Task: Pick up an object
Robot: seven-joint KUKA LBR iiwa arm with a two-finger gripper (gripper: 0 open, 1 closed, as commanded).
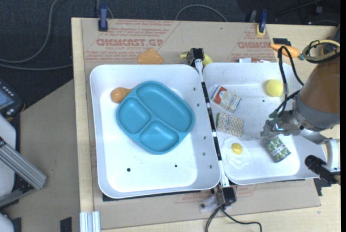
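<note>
The pincer [274, 133] hovers just above the green can [277, 148]; its spread I cannot tell. Best straddle the can squarely before pinching.

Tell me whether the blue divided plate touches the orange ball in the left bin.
Touching, as far as the camera view shows: the blue divided plate overlaps the edge of the orange ball at its upper left corner, no gap between them.
</note>
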